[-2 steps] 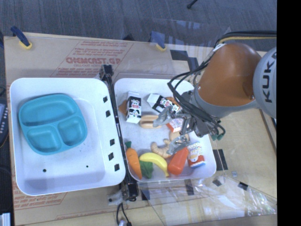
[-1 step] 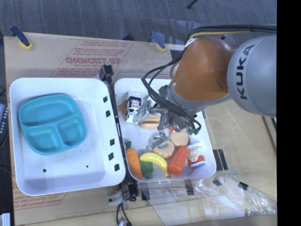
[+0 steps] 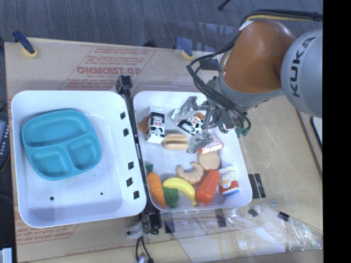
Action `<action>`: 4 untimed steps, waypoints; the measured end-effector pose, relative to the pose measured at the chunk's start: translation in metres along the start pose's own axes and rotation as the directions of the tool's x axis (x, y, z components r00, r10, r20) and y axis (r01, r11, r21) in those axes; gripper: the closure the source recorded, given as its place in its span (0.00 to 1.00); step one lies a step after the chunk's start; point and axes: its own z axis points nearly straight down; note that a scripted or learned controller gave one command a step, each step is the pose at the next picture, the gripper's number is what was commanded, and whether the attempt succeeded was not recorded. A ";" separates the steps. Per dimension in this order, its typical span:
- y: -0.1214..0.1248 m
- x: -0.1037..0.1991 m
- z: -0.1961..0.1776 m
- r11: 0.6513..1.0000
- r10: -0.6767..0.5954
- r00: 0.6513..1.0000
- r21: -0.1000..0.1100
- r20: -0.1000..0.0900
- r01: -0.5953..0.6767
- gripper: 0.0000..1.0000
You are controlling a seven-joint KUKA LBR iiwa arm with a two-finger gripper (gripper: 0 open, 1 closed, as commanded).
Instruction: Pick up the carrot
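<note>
Orange carrot (image 3: 155,188) with green top, yellow banana (image 3: 181,187), red pepper (image 3: 207,187), black-and-white cow-patterned carton (image 3: 157,125), turquoise tray (image 3: 60,142), white bins (image 3: 33,212), brown worktop (image 3: 164,64) printed in what looks like red lettering

Fixed above the bench (image 3: 164,59), looking down at a slant. Both white bins framed side by side: left bin (image 3: 33,207) toward the left edge, right bin (image 3: 244,179) near centre. Far enough off to take in both whole, plus brown bench board around them and dark carpet (image 3: 109,10) along the top. Arm (image 3: 263,53) entering from the right, its orange band large and close to the lens, covering part of the right bin's far corner.
</note>
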 end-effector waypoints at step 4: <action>0.007 -0.090 0.004 0.982 0.188 0.982 0.000 0.006 -0.188 0.00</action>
